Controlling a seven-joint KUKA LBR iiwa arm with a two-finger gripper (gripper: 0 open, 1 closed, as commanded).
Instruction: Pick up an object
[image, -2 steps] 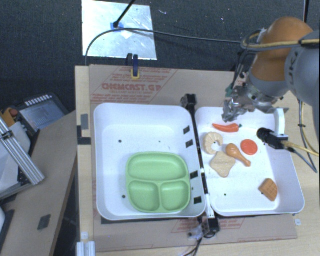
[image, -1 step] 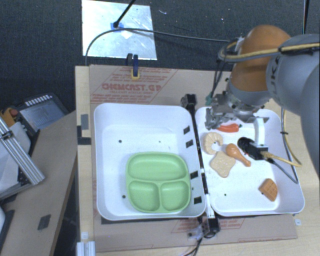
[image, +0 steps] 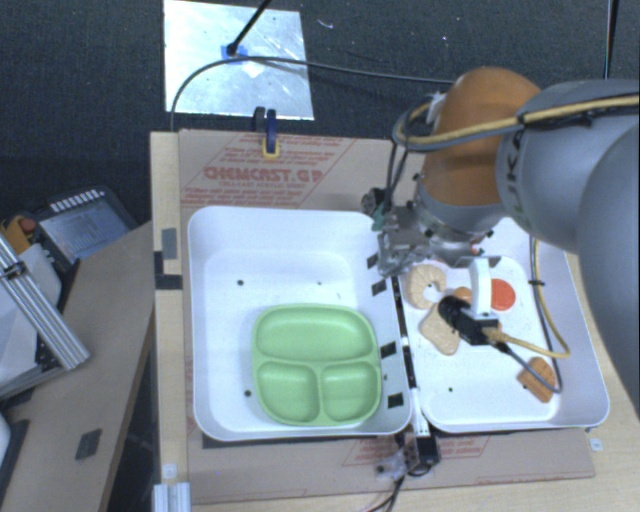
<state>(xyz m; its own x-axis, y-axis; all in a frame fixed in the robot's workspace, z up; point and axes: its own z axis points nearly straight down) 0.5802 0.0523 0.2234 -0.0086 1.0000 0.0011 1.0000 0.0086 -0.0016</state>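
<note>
Toy food pieces (image: 438, 328) in right bin (image: 560, 410); cardboard (image: 262, 172) reads "CHEMCAST GP"; gripper (image: 408, 255) state unclear.

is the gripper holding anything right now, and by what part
Cannot be told: the gripper sits low over the pretzel in the right bin, but no hold shows.

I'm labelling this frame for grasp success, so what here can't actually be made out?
- Gripper: the orange wrist hides its fingertips, so finger state and any hold are unreadable.
- Right bin: the arm covers its far right part.
- Small food items: overlapping, partly under the gripper, too small to identify.
</note>
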